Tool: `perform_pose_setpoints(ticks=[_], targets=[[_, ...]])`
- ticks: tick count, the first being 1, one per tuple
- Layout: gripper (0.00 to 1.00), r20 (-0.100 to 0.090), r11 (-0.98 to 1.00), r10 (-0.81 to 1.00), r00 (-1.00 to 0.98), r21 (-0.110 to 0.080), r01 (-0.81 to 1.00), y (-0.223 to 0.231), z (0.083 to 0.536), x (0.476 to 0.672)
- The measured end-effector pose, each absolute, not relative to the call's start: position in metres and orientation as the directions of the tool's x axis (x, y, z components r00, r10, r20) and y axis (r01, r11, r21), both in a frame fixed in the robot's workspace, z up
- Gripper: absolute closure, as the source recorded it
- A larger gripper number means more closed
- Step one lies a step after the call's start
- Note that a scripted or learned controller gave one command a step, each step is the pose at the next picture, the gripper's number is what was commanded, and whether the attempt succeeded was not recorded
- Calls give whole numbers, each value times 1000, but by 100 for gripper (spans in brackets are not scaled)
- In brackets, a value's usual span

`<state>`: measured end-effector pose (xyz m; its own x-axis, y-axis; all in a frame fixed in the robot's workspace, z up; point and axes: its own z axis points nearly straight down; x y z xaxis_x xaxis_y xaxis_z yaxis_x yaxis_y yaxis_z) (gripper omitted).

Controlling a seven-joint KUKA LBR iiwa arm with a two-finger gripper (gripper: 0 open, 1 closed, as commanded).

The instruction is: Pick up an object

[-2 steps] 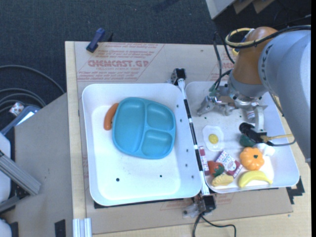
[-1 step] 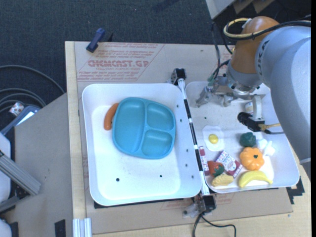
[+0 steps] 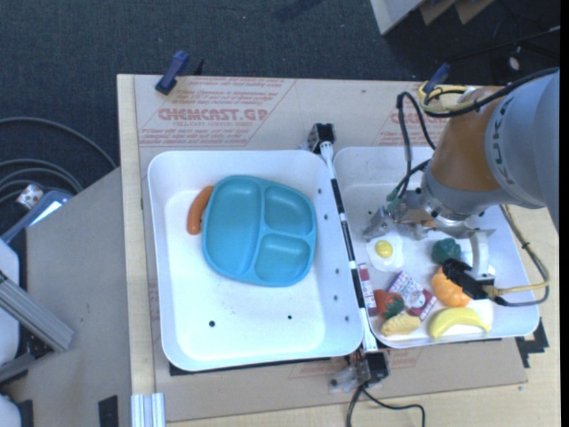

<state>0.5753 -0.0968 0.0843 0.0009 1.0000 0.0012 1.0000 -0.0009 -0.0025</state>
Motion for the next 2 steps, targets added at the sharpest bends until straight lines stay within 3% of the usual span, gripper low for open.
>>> perform_pose_setpoints(ticks=[1,2], targets=[[0,0,0,1000,0,1,1000,-93,85,596],[0,1,-1,1000,1,-3,1000,-94,84,567]])
